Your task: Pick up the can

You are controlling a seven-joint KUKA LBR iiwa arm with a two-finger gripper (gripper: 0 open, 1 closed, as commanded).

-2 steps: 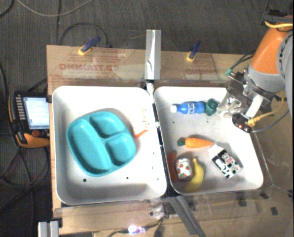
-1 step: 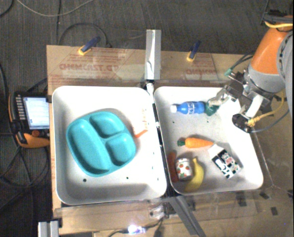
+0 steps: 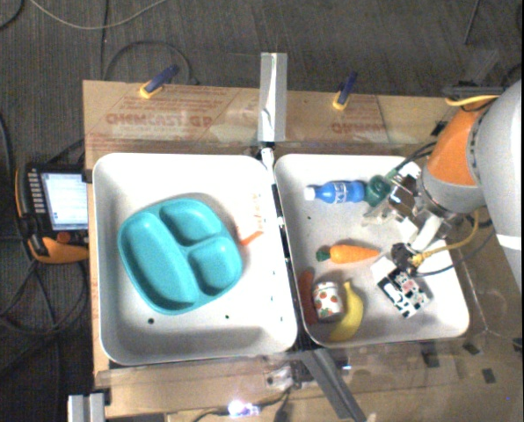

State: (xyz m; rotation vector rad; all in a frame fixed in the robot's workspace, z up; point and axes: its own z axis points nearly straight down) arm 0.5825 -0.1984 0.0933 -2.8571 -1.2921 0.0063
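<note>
1. The can (image 3: 329,299), white with red spots, lies near the front of the right bin (image 3: 447,328), touching a banana (image 3: 350,316).
2. An orange carrot (image 3: 351,254) lies just behind it; a blue water bottle (image 3: 339,192) lies nearer the back.
3. The gripper (image 3: 406,281) hangs over the right bin's right side, apart from the can; whether it is spread or closed cannot be told.
4. The left bin (image 3: 112,323) holds a turquoise divided plate (image 3: 185,253).
</note>
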